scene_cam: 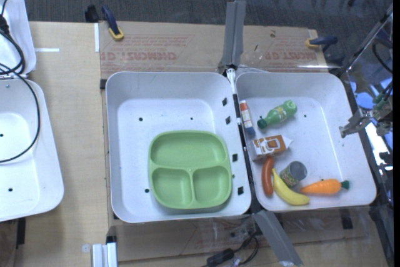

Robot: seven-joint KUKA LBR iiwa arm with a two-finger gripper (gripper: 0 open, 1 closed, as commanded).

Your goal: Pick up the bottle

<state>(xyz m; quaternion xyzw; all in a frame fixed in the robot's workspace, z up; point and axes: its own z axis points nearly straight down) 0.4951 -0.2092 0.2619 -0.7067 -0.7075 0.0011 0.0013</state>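
gripper (351, 127) hanging at outer rim of right bin (342, 97); cannot tell if released or clenched. green bottle (278, 114) lying on its side, well apart from it, toward middle wall. could roll away when pinched, being round; could also catch tube (246, 119) just beyond or carton (270, 146) near it.

You've got the divided tray (189, 169) in the left bin (119, 134). Right bin (337, 134): bottle (278, 114) at back, carton (270, 146) mid, banana (288, 191), can (294, 171) & carrot (324, 187) up front.
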